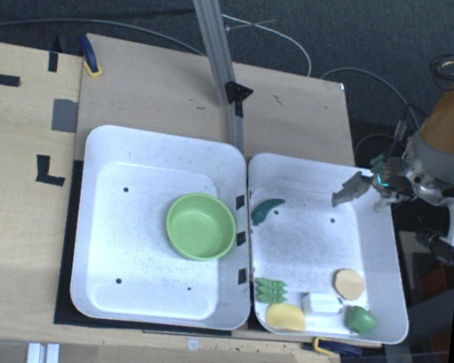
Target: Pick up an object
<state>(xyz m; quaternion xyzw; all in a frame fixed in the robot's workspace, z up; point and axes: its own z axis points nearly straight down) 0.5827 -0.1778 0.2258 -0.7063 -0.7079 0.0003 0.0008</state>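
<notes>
The counter of pale wood carries two shallow white bins set side by side, their inner rims touching along the middle. The left bin holds a single green bowl, upright and sitting right of the bin's centre, near the shared rims. The right bin has most of its things gathered along its near edge. The arm, grey with an orange band, comes in from the right and hangs over the far right corner of the right bin. Its pincer points down and leftward above that bin's far right part, well apart from every object; whether it is open or closed I cannot tell, and nothing can be seen in its grasp. In the near row a yellow lump lies toward the left, with a white block just beside it on the right and a round green piece in the near right corner. A tan disc rests just beyond the white block. A knobbly green pod lies just beyond the yellow lump. A small dark teal piece lies alone near the left wall of the right bin, toward the far side.
</notes>
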